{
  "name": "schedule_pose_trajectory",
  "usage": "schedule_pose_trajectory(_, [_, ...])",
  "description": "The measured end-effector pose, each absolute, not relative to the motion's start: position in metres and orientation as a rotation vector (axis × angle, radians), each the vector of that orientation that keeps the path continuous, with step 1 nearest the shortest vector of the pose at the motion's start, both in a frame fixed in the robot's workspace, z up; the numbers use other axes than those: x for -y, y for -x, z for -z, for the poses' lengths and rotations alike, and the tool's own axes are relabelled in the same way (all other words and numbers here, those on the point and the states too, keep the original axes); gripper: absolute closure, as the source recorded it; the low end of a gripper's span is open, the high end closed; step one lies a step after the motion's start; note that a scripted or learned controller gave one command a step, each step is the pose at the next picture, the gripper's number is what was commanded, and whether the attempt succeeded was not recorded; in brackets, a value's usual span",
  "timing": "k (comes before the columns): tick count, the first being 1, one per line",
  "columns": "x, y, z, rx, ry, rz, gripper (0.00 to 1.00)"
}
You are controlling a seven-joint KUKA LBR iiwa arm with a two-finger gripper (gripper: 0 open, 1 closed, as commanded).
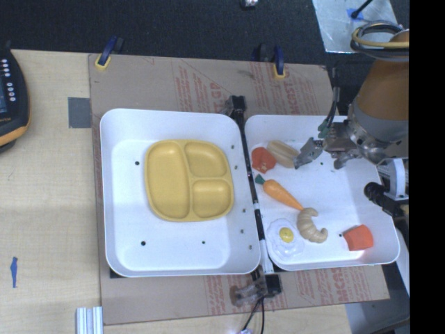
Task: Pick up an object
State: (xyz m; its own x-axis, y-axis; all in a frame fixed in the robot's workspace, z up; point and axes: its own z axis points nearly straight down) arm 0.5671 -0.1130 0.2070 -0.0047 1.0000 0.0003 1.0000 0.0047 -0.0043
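The right bin holds several toy foods: a red tomato, a tan bread roll, an orange carrot, a beige croissant, a fried egg and a red-orange block. My gripper hangs over the upper middle of this bin, just right of the roll. Its two dark fingers are spread open, and nothing sits between them. The left fingertip points toward the roll and tomato but stays apart from them.
A yellow divided plate lies in the left bin. Black clips join the bins at the seam. The arm's orange band looms over the right bin's far right corner. A black and orange pendant lies at the bench's left edge.
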Motion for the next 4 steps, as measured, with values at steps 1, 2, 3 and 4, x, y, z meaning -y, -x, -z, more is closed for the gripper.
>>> schedule_pose_trajectory(1, [0.150, -0.500, -0.137, 2.213, 2.214, -0.014, 0.00])
schedule_pose_trajectory(2, [0.117, -0.502, -0.089, 2.224, 2.207, -0.006, 0.00])
schedule_pose_trajectory(3, [0.120, -0.503, -0.102, 2.226, 2.212, -0.006, 1.00])
schedule_pose_trajectory(4, [0.030, -0.549, -0.198, 2.241, 2.208, 0.014, 1.00])
